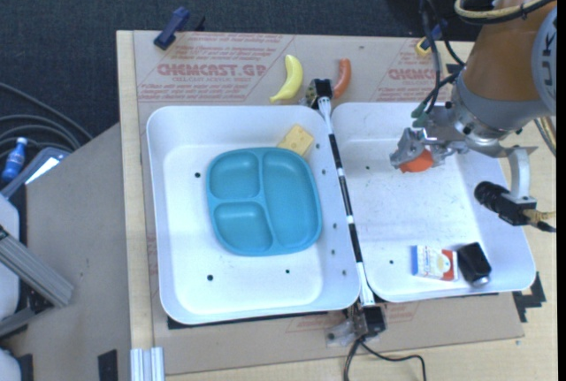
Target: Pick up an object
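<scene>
Tool (416, 154) sitting low in right bin (380, 220), over orange object (419, 162); probably lining up grasp. Open/closed state: cannot tell, wrist blocking.

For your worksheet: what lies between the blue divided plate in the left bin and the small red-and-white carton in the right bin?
In the camera view, between the blue divided plate and the small red-and-white carton run bare white bin floor and the bins' adjoining rims.

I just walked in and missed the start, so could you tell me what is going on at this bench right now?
The arm reaches in from the right, with its gripper down in the right bin at an orange object. I cannot tell whether it has a grip on it. A small box and a black object lie near that bin's front. The left bin holds a blue divided plate and a tan block.
</scene>
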### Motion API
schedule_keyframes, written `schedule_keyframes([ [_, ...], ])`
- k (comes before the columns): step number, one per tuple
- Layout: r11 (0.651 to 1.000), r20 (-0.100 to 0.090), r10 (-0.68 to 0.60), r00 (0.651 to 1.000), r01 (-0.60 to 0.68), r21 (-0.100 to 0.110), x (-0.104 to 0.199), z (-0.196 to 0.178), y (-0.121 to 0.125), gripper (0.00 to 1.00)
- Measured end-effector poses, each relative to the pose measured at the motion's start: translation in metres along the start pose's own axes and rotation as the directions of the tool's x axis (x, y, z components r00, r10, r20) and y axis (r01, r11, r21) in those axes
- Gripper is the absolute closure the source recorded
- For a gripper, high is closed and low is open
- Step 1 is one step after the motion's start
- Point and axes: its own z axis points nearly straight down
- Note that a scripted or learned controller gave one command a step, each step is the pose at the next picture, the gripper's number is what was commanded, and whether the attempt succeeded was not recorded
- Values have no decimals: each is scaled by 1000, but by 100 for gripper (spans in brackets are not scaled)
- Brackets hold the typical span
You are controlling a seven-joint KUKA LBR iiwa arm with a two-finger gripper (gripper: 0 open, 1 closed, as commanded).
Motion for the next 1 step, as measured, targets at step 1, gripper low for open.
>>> schedule_keyframes([
  [1, 1000, 0, 0, 1000, 0, -1, 36, -28, 41, 100],
])
